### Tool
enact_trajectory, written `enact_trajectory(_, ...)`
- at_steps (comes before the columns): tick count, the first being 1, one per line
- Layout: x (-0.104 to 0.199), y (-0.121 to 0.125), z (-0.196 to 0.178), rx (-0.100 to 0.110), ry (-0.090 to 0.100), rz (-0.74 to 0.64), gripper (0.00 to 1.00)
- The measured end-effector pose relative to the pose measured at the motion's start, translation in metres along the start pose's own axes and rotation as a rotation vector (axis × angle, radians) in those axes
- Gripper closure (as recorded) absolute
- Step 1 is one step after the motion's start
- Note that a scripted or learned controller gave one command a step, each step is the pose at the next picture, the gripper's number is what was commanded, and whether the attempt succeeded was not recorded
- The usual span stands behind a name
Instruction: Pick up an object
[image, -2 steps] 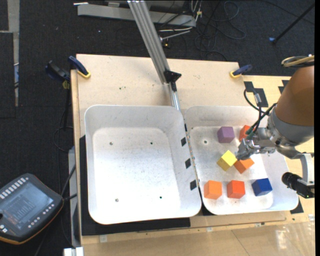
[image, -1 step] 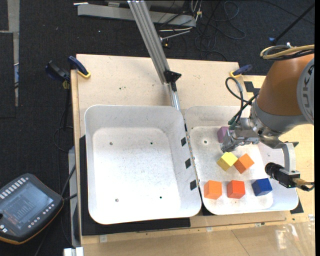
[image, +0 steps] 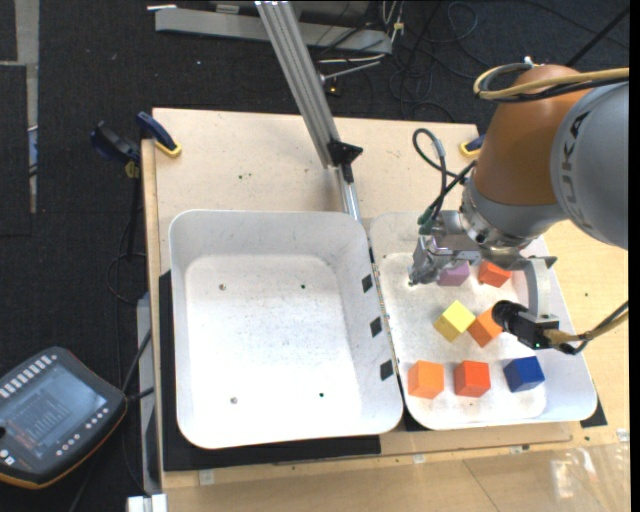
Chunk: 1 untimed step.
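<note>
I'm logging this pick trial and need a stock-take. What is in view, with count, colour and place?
White bins: 2, side by side on the bench; left bin, right bin.
Orange cubes: 4, right bin.
Yellow cube: 1, right bin middle.
Blue cube: 1, right bin near edge.
Pale purple cube: 1, right bin, beside the gripper.
Pendant: 1, grey, lower left.
Clamps: 2, blue and yellow, bench far corners.
Arm: 1, grey and orange, from the right.
Gripper: 1, over the right bin.
</note>
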<state>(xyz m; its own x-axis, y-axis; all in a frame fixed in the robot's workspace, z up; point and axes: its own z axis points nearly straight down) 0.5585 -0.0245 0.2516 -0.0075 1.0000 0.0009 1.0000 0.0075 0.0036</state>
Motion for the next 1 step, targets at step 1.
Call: enact_trajectory(1, 0.0489, 0.0266, 0.0142, 0.002, 0.0, -0.001, 1.0)
